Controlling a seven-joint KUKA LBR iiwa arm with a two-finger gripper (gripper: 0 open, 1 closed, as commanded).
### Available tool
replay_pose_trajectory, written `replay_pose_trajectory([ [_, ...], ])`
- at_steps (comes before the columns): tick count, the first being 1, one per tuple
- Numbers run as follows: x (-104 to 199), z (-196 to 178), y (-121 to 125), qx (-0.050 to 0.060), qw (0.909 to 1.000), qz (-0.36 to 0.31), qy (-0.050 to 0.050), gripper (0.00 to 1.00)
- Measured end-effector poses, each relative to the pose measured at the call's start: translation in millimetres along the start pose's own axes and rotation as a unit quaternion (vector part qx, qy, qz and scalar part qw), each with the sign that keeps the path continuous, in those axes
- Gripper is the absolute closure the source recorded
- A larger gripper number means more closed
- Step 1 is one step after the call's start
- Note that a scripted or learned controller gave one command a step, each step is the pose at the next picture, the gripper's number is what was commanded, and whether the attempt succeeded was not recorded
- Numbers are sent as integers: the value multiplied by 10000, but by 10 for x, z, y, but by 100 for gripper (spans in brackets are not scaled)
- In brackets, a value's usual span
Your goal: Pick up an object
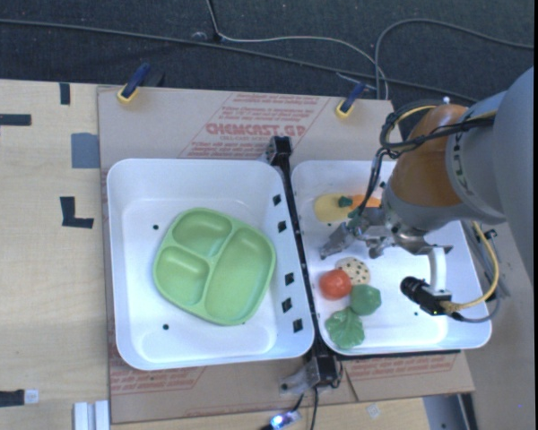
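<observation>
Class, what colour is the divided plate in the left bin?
Light green; the divided plate shows clearly in the camera view.

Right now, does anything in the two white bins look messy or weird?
Nothing looks spilled or broken. The green divided plate lies a bit crooked in the left bin, its edges not lined up with the walls. In the right bin, the toy foods bunch together near the divider: a red tomato, two green pieces and a yellow piece.
</observation>
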State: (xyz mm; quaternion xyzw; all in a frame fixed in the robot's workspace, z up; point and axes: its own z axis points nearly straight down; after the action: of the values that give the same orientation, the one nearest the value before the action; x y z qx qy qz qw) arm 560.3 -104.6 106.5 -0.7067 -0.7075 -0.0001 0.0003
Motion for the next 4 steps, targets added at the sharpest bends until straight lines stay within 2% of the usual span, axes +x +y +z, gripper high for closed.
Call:
replay_pose_trajectory([
  [1,1,225,-2,10,10000,-1,-10,0],
  [2,5,113,5,-3,10000,-8,-11,100],
  [3,10,-336,-62,-10,10000,0,1,100],
  [4,0,-942,-110,-9,10000,0,-2,100],
])
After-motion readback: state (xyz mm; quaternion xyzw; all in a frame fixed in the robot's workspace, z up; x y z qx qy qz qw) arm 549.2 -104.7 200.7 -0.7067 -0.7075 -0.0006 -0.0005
